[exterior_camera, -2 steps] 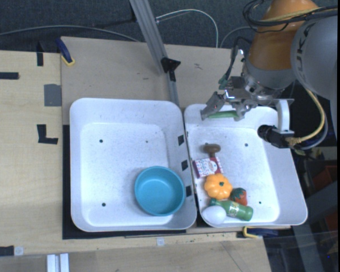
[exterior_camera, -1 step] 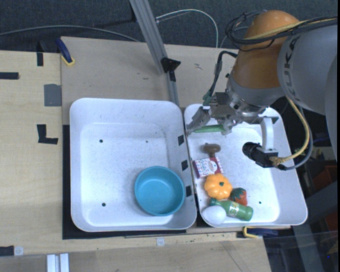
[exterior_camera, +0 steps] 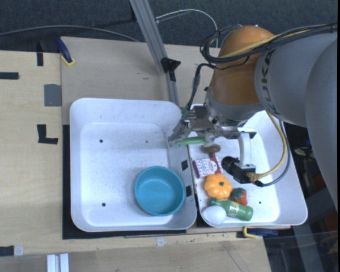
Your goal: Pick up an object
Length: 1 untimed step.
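Note:
My gripper (exterior_camera: 194,130) hangs over the shared rim between the two bins, at the left end of the right bin (exterior_camera: 283,200). A thin green thing (exterior_camera: 189,142) lies crosswise directly beneath it; whether it is gripped cannot be made out. A small brown piece (exterior_camera: 212,149) sits just right of it. In the right bin's front part lie a red-and-white packet (exterior_camera: 205,166), an orange pumpkin (exterior_camera: 218,186), a small red item (exterior_camera: 239,196), a green bottle (exterior_camera: 238,211) and a white egg (exterior_camera: 215,215).
A blue bowl (exterior_camera: 158,190) stands in the front right corner of the left bin (exterior_camera: 102,152). A grey pole (exterior_camera: 153,33) slants down to the bins' back edge. Black cable fittings (exterior_camera: 238,168) and a yellow cable (exterior_camera: 279,163) hang off the arm over the right bin.

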Motion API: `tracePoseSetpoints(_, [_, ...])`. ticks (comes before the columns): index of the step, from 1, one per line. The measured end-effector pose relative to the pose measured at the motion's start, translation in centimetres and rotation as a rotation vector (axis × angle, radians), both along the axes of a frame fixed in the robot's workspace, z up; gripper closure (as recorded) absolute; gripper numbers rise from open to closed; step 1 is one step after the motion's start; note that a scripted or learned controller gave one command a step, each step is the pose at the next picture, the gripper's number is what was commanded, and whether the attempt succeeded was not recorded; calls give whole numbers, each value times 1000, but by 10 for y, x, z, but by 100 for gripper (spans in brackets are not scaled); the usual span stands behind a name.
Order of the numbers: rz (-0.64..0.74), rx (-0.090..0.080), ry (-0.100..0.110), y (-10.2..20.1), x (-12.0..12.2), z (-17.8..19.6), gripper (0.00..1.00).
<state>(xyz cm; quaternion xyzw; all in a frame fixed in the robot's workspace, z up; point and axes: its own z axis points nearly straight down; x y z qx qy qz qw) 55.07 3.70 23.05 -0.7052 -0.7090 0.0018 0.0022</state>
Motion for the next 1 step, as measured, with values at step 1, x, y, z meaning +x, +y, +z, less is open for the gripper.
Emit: tracePoseSetpoints(1, [2,1,-1,47,-32,6,100])
